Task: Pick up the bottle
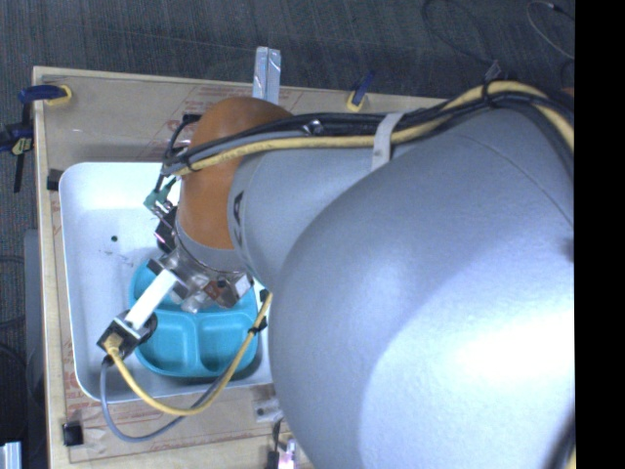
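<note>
Reaching in from the right: the grey arm point(420, 291), bulking large over most of the worktop point(107, 91), with its orange band point(210, 179) above the left white bin point(83, 223). Bundled along the top of the arm, black and yellow cables point(293, 137), strapped down by a pale tie.

Hanging below the orange band, the tool point(200, 289), low inside the bin and right over a blue divided tray point(210, 345). Apart or together: cannot tell, with the wrist blocking the tip. Touching the tray or just above it: also cannot tell.

Jutting from the tool toward the bin's near left corner, a white bar ending in a black connector point(125, 334). Looping from that connector along the tray's near edge, a yellow cable point(176, 404).

Lying in the bin's near half, the tray, its far part covered by the tool. Whereabouts of the bottle: cannot tell.

Clipped on the worktop's far edge, a blue clamp point(44, 93) at the left corner and another point(359, 91) further right.
</note>
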Available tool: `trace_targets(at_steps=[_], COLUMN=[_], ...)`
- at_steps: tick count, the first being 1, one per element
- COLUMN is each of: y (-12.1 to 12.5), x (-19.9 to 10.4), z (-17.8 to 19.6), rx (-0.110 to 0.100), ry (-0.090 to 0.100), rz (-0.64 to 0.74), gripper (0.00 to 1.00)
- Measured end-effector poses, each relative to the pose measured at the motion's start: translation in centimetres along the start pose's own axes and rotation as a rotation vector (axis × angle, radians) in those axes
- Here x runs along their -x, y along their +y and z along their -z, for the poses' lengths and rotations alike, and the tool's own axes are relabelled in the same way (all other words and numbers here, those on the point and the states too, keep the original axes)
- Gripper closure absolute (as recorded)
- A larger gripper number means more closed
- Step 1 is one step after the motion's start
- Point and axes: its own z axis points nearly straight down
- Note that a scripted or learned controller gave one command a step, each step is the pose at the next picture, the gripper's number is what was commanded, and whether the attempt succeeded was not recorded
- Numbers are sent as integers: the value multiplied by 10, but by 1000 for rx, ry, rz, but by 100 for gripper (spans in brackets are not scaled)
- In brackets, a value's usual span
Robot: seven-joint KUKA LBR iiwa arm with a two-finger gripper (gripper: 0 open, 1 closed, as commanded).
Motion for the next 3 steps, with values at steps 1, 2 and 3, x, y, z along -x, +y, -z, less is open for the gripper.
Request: trace_targets(at_steps=[1,2,3], y=[-19,-41,-19], x=[-17,-34,-58], z=[19,103,11], rx=[4,4,5], ry=[6,5,1], rz=[-410,-136,-294], gripper=[100,100,100])
